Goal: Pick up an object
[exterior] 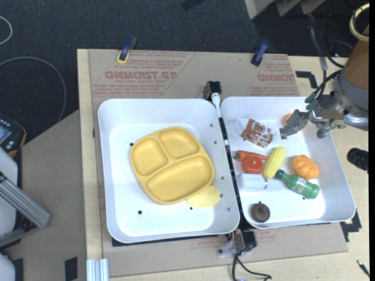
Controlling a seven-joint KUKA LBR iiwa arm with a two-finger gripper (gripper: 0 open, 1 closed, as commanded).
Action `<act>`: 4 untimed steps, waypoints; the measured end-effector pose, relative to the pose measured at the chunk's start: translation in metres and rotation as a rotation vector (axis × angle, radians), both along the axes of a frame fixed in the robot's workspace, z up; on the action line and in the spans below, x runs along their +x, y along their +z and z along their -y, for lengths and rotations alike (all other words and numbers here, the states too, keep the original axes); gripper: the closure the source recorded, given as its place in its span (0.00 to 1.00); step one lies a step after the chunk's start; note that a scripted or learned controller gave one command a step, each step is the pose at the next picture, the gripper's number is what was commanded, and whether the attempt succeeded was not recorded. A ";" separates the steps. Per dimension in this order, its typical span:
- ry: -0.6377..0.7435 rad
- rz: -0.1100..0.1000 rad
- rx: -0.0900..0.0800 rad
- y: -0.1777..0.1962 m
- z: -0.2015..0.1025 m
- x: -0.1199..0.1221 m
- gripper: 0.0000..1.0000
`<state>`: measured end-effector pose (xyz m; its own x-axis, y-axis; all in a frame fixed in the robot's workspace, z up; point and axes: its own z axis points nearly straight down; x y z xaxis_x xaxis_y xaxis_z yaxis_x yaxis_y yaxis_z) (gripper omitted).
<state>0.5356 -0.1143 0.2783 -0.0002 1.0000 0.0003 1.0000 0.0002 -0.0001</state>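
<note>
I see my gripper [306, 123] over the upper right part of the right bin [343, 174], reaching in from the right. Its two fingers are spread apart: one dark finger [291, 126] points down-left over the white floor, the other sits further right near the bin's edge. Nothing lies between them, and I can't tell whether the tips touch the bin floor or hang above it. A small orange bit shows just above the left finger, too small for me to identify.

The objects I could pick lie below and left of the gripper, all in the right bin. A brown patterned packet [257, 133] is nearest, left of the finger and apart from it. Lower down, a red and orange toy [251, 161] touches a yellow corn cob [273, 161]. A small orange pumpkin [305, 166] sits just right of the corn, and a green bottle [299, 184] lies on its side just below them. A brown round piece [260, 211] rests near the front rim.

The left bin [111, 157] holds a yellow divided plate [171, 164] with a pale yellow piece [204, 197] at its lower right edge.
</note>
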 end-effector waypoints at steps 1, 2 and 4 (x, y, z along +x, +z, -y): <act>0.000 0.003 -0.001 0.011 0.000 0.001 1.00; 0.004 -0.008 0.003 -0.016 -0.050 -0.055 1.00; 0.005 0.018 0.004 0.095 -0.193 -0.055 1.00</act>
